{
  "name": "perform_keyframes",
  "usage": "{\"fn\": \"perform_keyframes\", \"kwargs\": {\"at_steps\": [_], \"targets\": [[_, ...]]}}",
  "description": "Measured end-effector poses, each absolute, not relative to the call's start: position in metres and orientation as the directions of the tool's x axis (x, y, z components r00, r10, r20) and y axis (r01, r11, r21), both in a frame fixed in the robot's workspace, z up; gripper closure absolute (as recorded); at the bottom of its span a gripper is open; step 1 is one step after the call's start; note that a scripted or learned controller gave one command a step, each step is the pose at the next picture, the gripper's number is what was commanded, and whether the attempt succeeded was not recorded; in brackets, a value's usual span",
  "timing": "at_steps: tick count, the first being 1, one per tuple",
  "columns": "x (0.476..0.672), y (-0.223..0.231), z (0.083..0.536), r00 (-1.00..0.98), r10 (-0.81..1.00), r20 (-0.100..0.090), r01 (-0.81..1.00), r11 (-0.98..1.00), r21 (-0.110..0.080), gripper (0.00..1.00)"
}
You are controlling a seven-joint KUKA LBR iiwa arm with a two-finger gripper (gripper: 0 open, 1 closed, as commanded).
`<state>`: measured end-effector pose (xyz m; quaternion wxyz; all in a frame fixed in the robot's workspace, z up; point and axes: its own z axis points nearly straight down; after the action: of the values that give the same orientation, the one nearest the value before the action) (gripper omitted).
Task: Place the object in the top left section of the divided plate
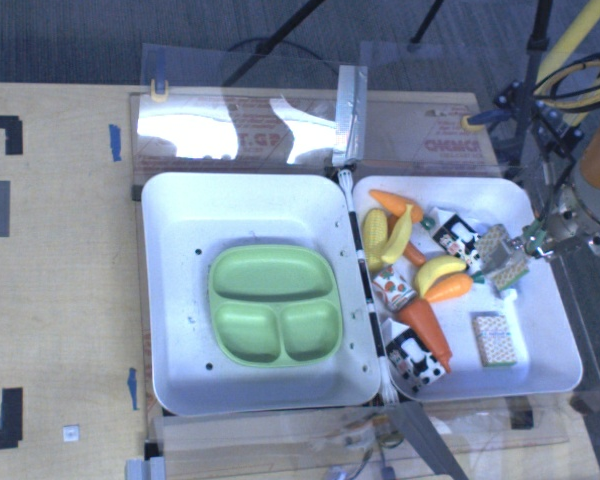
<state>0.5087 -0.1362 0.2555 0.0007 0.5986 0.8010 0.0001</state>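
The grey arm with its orange band (592,168) came in from the right and hung over the right-hand edge of the shallow white right bin (555,368), which served as the landmark. Its wrist sat just outside that bin's right rim, pitched down and inward toward the bin's upper right part. The two-finger gripper (525,246) pointed left from the wrist, just inside the rim, above the bin floor. The tip was small and cluttered from where I stood.
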Motion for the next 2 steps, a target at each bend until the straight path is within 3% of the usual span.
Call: {"fn": "perform_keyframes", "kwargs": {"at_steps": [1, 2], "targets": [[0.479, -0.155, 0.155, -0.315, 0.949, 0.0, 0.949, 0.315, 0.0, 1.0], [0.482, -0.114, 0.088, -0.342, 0.94, -0.007, 0.94, 0.342, 0.009, 1.0]]}}
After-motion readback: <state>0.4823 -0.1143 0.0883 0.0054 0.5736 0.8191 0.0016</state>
